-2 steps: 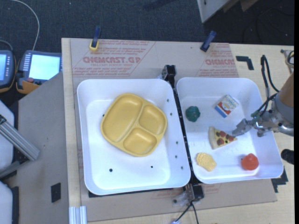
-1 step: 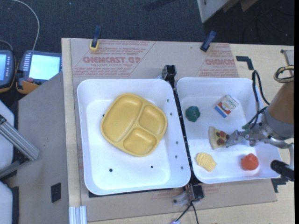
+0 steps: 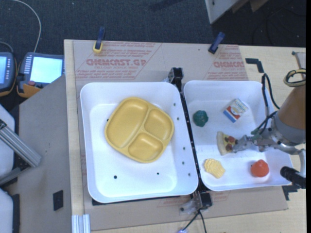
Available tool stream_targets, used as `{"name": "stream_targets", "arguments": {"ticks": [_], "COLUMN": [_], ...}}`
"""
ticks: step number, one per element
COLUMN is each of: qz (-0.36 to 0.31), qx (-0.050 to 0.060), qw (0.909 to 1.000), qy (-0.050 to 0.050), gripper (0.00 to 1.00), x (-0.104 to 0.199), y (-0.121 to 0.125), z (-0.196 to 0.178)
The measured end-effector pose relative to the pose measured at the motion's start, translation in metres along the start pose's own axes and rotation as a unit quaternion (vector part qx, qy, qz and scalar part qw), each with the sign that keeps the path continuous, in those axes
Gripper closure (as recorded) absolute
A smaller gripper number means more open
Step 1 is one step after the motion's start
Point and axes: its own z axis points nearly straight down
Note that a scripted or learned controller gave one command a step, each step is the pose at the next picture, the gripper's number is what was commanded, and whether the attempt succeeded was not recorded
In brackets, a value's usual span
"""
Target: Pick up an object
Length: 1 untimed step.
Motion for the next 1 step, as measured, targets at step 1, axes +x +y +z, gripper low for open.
{"name": "stream_targets", "arguments": {"ticks": [1], "qz": [0.000], "qx": [-0.001], "qw": [1.0000], "qy": [-0.001], "gripper": [1.00], "x": [0.0000], "y": [0.0001], "z": [-0.0090]}}
